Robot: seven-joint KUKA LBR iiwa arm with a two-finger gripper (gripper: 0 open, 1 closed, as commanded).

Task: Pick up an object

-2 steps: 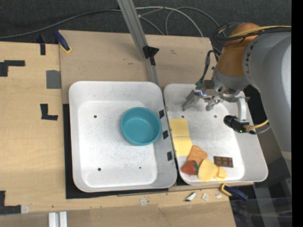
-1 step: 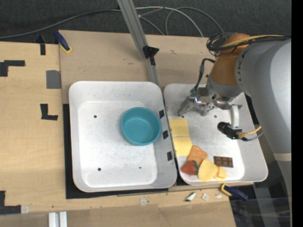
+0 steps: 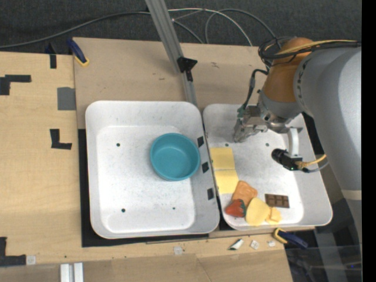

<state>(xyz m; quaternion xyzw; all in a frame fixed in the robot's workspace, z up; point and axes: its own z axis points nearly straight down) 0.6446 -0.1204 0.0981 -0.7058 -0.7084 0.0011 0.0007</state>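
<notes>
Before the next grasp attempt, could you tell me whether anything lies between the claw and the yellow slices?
Nothing visible does: the claw sits over bare floor of the right bin, just above the yellow slices.

No text, label, brand or number can be read anywhere — not on the bins, the objects or the arm. Black tape marks on the counter (image 3: 35, 157) form shapes only — no letters.

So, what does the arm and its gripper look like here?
The arm is bulky, rounded and light grey, with an orange band above the wrist. Thin black cables loop around that band. The gripper is small, metallic grey, with two thin fingers. A white bracket with a black part hangs beside it.
</notes>
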